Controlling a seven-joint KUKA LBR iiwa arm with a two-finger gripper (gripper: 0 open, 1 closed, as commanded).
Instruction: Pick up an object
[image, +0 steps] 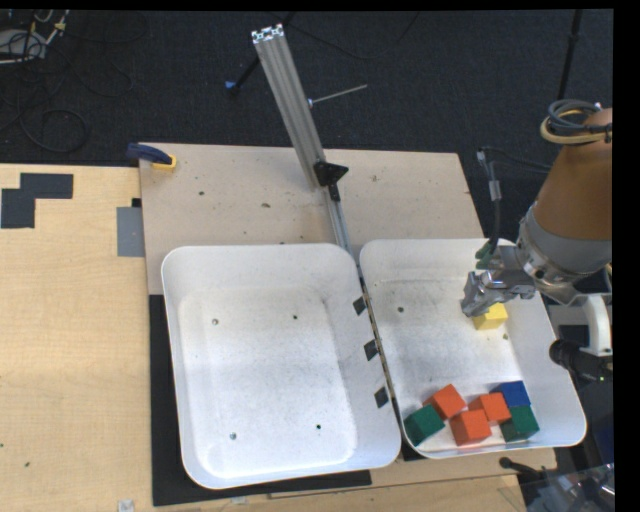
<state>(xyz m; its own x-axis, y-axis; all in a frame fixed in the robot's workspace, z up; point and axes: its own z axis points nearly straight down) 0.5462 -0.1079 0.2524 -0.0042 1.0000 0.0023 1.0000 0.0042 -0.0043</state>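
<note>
My gripper hangs over the upper right part of the right bin. Directly under its tip, touching or nearly touching it, is a small yellow block, partly covered by the gripper. Near the bin's front edge lies a cluster of blocks: an orange one, a second orange one, a third orange one, a green one, another green one and a blue one.
The left bin sits beside the right one, with black clips along their shared edge. A slanted aluminium bar rises behind the bins. The arm's orange band fills the right side.
</note>
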